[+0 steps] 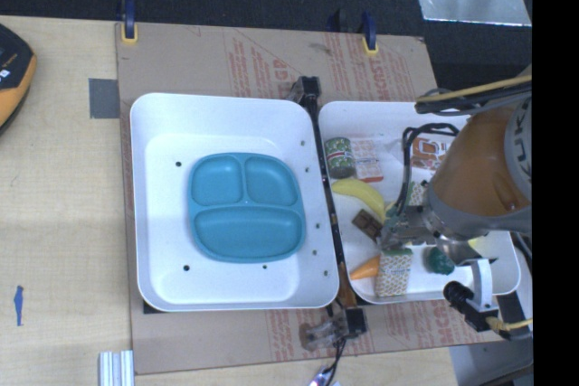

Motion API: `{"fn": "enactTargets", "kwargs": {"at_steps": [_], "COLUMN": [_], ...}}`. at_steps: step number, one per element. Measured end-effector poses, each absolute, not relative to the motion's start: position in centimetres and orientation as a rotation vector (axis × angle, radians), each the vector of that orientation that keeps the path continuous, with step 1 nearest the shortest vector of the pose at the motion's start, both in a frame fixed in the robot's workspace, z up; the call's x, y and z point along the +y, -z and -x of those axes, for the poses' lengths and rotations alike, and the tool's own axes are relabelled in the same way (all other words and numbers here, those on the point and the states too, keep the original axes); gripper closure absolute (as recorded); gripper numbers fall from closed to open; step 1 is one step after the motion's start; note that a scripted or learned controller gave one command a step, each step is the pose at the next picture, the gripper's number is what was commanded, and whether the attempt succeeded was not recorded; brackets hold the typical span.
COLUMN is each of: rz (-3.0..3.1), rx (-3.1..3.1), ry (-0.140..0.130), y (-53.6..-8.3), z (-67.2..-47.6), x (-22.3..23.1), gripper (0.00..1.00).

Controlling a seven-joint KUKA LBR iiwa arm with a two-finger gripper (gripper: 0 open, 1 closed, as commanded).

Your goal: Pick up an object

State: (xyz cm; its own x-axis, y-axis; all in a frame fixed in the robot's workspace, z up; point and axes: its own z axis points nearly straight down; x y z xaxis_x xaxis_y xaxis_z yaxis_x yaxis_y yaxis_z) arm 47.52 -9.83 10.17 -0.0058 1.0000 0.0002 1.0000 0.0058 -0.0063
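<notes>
My pincer (395, 235) sits low in the right bin (362, 111), lower right of frame, jaw state can't tell, by the banana (360, 192) — prob. light, smooth, slippery, so I'd grip its mid across the curve.

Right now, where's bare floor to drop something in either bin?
Left bin: a bare white margin all round the blue divided plate, widest on its left and front sides. Right bin: crowded, with can, banana, carrot and packets under the arm.
</notes>
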Motion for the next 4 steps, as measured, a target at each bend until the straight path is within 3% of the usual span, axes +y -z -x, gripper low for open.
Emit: {"fn": "enactTargets", "kwargs": {"at_steps": [1,2,3,4], "rz": [2.229,2.217,2.219,2.219], "rx": [-2.225,-2.223,-2.232,-2.236], "ry": [0.0,-0.002,-0.004,0.005], "y": [-18.6,-18.1,-9.0,-9.6], "z": [-47.7,-47.6,-52.2,-60.5], "x": [-17.0,-16.6,-16.8,-21.3], "gripper": [1.0,0.0,0.0,0.0]}}
